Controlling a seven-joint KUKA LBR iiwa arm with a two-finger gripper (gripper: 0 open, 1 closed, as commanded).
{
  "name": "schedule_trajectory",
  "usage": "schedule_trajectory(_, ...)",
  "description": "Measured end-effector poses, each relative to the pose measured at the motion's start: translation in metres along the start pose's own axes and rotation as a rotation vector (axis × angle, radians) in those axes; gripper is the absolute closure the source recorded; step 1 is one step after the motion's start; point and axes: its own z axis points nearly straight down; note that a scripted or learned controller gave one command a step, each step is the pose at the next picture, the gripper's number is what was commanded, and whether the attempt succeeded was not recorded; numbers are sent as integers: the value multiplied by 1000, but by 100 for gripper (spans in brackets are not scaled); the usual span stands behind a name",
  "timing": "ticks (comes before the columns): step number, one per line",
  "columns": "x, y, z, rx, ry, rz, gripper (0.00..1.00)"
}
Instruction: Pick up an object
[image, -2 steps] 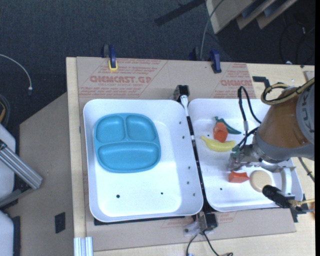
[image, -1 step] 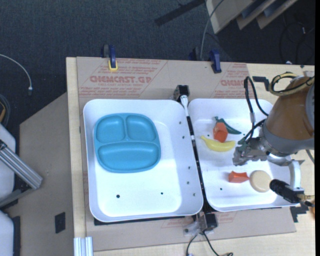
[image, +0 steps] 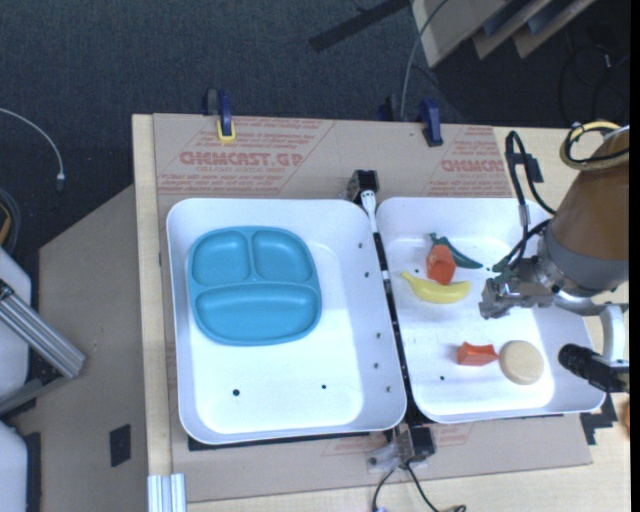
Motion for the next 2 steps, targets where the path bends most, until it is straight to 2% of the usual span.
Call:
schedule_trajectory(1,0,2,-41,0,0,0,100)
schedule_trajectory(2,55,2,-32,8,5,-5,100)
